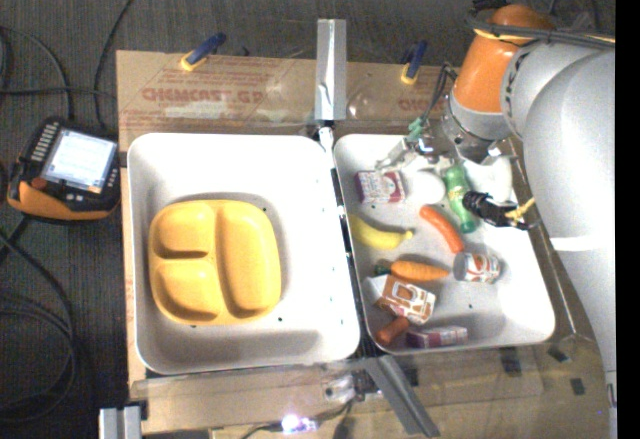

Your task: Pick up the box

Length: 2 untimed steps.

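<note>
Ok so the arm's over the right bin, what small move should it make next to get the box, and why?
Probably ease the gripper toward the left and down over the box. The gripper sits at the far end of the right bin, just beside the box, with nothing visibly between its fingers, and the banana lies close by.

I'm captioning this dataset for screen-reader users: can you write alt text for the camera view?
A grey robot arm with its claw reaches from the right over the far end of the right white bin, which holds small boxes, carrots, a banana, a can and a green bottle. The left bin holds a yellow divided tray.
</note>
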Tool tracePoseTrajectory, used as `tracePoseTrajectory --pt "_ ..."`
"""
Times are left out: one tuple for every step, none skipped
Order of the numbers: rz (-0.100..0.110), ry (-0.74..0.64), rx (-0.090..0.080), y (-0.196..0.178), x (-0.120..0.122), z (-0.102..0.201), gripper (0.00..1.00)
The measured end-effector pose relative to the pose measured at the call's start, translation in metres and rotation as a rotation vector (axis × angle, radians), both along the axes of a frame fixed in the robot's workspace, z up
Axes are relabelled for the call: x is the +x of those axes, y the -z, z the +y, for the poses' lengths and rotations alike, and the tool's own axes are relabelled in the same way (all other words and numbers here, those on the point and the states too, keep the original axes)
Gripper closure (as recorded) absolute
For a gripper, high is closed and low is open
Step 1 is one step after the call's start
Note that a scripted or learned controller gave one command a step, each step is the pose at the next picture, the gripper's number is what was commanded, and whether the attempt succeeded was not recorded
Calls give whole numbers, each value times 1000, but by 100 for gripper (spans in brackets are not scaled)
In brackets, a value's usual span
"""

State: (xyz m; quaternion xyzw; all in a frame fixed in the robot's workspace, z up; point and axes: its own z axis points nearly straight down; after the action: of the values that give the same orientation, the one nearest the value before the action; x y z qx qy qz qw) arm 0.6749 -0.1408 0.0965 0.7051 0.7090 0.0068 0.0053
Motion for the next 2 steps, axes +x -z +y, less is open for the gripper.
tracePoseTrajectory --pt "-2 64 -7 1 -7 38 0" --pt "-3 263 7 0 -19 39 0"
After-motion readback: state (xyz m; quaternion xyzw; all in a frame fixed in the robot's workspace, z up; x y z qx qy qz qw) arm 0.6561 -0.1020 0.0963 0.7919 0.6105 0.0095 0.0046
